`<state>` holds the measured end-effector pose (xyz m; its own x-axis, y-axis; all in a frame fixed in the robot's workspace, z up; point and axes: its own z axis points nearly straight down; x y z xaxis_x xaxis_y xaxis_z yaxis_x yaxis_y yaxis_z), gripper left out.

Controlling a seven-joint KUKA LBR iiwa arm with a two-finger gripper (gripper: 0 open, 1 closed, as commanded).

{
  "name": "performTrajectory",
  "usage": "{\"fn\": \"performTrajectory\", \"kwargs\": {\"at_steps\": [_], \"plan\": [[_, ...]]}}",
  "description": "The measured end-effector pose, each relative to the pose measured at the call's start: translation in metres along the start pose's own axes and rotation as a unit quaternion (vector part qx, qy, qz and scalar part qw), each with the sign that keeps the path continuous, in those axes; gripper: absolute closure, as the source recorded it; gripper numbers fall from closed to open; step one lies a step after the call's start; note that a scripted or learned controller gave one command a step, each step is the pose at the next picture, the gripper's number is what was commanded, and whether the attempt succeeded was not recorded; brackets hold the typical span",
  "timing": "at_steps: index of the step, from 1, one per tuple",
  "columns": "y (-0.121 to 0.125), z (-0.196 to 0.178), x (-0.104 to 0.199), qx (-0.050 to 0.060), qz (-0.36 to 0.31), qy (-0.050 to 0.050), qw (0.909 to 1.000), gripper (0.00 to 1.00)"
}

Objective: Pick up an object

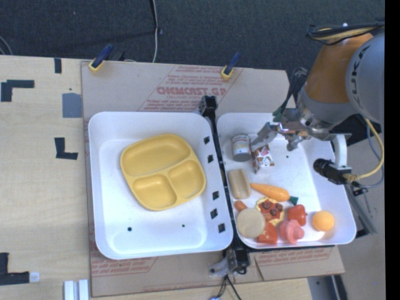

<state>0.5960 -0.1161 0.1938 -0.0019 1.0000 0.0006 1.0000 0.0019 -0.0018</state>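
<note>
Hand (277, 136) open and gripping nothing, hovering over the right bin (312, 167) at its 12 o'clock end; pick not yet made. Nearest candidates: small carton (263, 159) at the hand's 7 o'clock, can (240, 147) at 8 o'clock. Arm reaches in from 3 o'clock, wrist pitched down, so descent, closing and lift all remain.

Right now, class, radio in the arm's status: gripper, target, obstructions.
Gripper open, above right bin. Small carton just below, ungrasped. Can close beside it.

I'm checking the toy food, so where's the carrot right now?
The carrot lies in the right bin, between the bread roll and the tomato.
</note>
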Motion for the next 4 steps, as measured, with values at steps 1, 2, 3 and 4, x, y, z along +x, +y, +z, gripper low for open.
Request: {"fn": "performTrajectory", "kwargs": {"at_steps": [1, 2, 3, 4], "plan": [[0.033, 0.098, 0.010, -0.003, 0.001, -0.001, 1.0000, 0.00], [0.055, 0.107, 0.009, 0.011, 0.002, 0.001, 0.9999, 0.00], [0.053, 0.106, 0.015, 0.001, 0.002, -0.003, 1.0000, 0.00], [0.047, 0.106, 0.019, -0.005, 0.001, -0.002, 1.0000, 0.00]]}}
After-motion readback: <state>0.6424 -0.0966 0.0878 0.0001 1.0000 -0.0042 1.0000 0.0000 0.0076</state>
